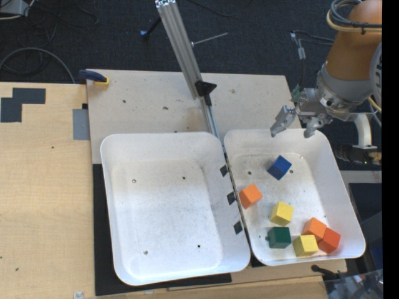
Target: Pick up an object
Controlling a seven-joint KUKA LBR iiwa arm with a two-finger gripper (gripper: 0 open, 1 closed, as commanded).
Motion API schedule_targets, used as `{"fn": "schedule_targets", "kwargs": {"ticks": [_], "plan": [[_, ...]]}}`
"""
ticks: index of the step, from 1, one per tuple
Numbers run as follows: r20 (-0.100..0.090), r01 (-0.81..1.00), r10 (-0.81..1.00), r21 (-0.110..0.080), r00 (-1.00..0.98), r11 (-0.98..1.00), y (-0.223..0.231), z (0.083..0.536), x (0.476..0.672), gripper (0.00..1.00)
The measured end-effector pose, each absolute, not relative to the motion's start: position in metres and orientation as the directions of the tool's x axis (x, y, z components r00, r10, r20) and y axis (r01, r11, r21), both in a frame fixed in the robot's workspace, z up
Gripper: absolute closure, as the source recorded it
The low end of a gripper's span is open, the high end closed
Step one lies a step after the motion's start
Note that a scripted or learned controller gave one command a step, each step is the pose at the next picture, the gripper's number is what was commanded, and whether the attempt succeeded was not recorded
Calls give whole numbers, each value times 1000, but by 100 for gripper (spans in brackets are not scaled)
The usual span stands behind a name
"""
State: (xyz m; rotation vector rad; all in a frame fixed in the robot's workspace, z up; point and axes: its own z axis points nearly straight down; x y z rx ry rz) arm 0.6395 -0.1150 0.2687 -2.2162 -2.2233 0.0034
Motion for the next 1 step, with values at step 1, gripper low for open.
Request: {"fn": "schedule_targets", "kwargs": {"ticks": [1], "plan": [[1, 1000, 1000, -4, -7, 7, -115, 278, 640, 100]]}}
